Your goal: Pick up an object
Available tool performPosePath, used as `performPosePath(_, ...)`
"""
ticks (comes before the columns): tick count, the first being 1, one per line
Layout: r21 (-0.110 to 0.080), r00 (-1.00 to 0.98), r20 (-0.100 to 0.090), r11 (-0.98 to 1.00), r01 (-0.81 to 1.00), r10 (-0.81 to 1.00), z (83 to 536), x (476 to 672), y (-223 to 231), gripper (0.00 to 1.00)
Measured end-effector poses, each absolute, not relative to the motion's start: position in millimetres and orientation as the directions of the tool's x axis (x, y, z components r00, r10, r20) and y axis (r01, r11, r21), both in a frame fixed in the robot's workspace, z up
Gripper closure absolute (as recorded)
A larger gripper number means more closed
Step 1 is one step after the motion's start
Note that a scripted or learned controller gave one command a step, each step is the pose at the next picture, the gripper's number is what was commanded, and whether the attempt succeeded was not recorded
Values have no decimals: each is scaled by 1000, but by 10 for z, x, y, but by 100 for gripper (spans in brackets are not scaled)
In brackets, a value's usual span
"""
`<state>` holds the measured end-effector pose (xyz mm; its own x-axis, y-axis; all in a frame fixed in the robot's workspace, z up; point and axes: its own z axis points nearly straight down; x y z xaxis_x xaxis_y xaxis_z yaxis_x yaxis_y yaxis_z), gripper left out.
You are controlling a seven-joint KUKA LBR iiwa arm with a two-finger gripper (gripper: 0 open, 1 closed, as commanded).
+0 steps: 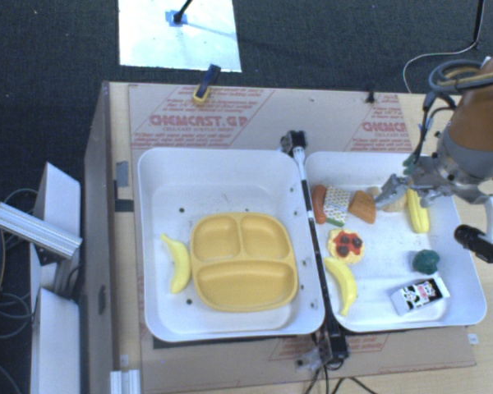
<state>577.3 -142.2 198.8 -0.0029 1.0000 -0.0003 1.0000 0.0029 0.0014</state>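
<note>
The gripper (397, 189) hangs low in the right white plastic bin (468, 306), fingers apart and holding nothing. It sits between an orange wedge-shaped toy (363, 207) and a small yellow toy banana (416, 210).

The protective sheet (255, 113) covering the bench under the two bins carries red printed lettering. The clearest instance, just above the left bin, reads "CHEMCAST GP". The same lettering repeats at other places on the sheet, including a slanted instance above the right bin, but those repeats are partly covered or too small to read in full. The small black-and-white carton (419, 295) in the right bin bears markings that cannot be read.
</note>
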Motion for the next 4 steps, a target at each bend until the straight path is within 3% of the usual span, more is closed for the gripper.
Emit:
performPosePath(1,1,-3,0,3,1000,1000,845,5823,-885,0)
performPosePath(2,-2,-1,-5,1,1000,1000,856,6525,-890,0)
performPosePath(3,3,-5,-2,5,1000,1000,969,6543,-869,100)
performPosePath(4,3,-4,0,4,1000,1000,1854,5955,-563,100)
